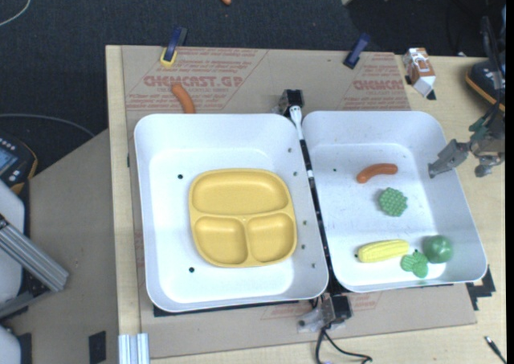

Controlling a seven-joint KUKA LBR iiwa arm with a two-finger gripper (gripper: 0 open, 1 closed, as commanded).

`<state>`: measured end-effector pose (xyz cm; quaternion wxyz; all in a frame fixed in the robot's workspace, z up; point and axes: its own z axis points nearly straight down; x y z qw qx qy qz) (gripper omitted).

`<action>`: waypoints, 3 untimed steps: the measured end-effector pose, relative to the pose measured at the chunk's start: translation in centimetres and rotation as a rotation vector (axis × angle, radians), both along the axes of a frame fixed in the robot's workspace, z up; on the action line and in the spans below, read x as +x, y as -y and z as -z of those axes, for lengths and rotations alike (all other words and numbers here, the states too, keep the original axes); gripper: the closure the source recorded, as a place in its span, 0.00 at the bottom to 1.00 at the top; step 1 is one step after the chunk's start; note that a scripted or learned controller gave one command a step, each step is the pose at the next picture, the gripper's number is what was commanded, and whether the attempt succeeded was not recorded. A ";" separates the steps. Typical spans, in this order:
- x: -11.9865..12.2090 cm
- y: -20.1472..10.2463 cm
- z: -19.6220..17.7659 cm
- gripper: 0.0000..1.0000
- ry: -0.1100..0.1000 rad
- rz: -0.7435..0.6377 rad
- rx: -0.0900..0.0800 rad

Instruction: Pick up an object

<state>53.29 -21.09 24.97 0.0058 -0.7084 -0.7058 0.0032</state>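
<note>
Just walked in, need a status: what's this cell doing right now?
Pick attempt, nothing grasped yet. The pincer sits at the right bin's right rim. In that bin lie a sausage, a green broccoli piece, a corn cob and a green vegetable. The left bin holds a yellow divided plate.

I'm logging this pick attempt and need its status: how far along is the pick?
Nothing looks done yet: the sausage, green bumpy toy, corn cob and green pepper all lie in the right bin. In hand: the gripper sits at that bin's right rim, with nothing seen between its fingers. Left: reach an item, grasp it and lift it.
</note>
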 end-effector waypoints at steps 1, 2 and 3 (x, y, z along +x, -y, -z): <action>0.2 0.0 -0.6 0.00 0.012 -0.004 -0.003; 0.9 -0.2 3.9 0.00 0.007 -0.004 -0.001; 1.3 -1.2 9.5 0.00 0.007 -0.004 -0.001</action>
